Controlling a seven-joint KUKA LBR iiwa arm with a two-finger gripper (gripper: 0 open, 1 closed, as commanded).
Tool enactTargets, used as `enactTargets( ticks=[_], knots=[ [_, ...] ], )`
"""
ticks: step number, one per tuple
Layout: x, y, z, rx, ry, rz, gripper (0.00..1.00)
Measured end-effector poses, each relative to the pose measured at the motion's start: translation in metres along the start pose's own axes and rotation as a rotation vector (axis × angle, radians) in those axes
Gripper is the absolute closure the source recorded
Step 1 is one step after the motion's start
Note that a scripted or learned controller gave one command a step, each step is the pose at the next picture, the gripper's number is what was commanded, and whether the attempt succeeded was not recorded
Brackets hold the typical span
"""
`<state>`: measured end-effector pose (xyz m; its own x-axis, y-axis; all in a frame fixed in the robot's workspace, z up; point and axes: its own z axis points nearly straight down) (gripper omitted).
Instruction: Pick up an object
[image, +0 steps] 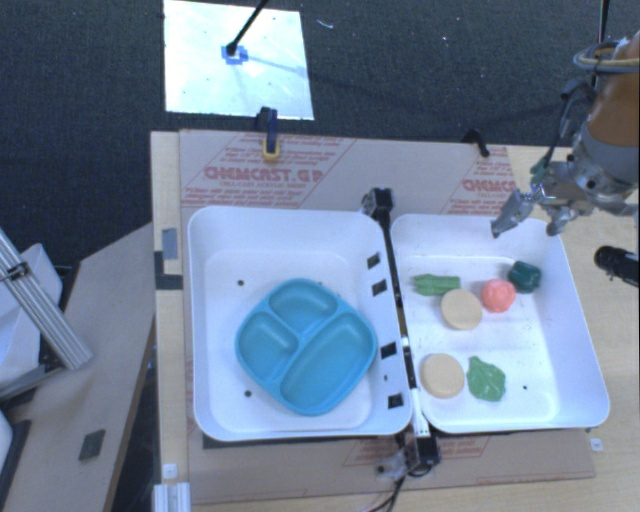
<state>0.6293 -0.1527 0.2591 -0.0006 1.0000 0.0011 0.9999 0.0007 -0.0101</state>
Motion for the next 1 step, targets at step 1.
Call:
enactTargets(
  ticks=[1],
  knots=[
    [0.0004,0.0019,-0.0079,-0.012,-0.002,-0.002,0.0]
  ],
)
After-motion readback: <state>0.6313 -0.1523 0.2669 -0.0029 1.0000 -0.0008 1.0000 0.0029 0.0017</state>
